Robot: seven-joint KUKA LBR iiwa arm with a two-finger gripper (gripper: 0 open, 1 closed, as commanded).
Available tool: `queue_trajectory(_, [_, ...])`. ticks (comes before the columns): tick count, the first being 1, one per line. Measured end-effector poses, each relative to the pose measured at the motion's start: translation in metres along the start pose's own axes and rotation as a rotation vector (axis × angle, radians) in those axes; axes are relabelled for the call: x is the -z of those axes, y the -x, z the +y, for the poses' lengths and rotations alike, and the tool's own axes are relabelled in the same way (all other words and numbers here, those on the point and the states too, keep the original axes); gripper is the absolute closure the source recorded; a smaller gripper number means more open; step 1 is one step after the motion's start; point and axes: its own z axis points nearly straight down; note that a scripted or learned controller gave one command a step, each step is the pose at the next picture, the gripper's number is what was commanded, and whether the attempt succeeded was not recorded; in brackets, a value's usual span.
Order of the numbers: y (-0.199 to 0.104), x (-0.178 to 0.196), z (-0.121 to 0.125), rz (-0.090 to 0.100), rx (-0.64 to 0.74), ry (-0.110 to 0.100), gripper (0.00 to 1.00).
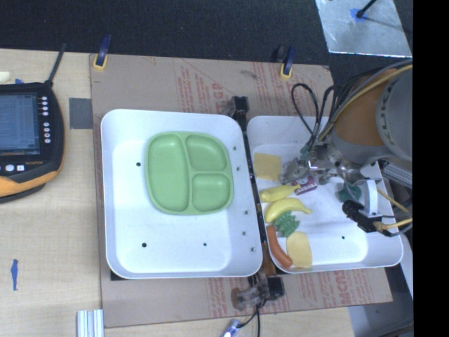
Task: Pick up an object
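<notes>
The gripper (303,168) is hovering low in the right bin (351,258), just above the yellow banana (284,201); I cannot tell its state. A green divided plate (188,172) is lying in the left bin (126,209), left of the banana.

A pale green three-compartment plastic plate (189,172) is lying in the glossy white left bin (123,248). The white right bin (351,255) is showing two bright yellow toy bananas (284,201), a pale yellow cheese-like square (267,166), a dark green leafy toy (285,223), a red-orange sausage (278,248) and a yellow wedge (300,248). Brown cardboard (175,83) (printed with faded red lettering) is covering the light wooden counter (42,251). The grey arm (393,118) is wearing an orange band.
</notes>
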Motion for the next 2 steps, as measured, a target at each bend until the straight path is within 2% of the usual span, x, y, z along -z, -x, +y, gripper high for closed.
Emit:
queue_trajectory(1, [0.001, 0.01, 0.0, -0.001, 0.001, -0.002, 1.0])
queue_trajectory(2, [-0.079, 0.112, -0.005, 0.002, -0.002, 0.002, 1.0])
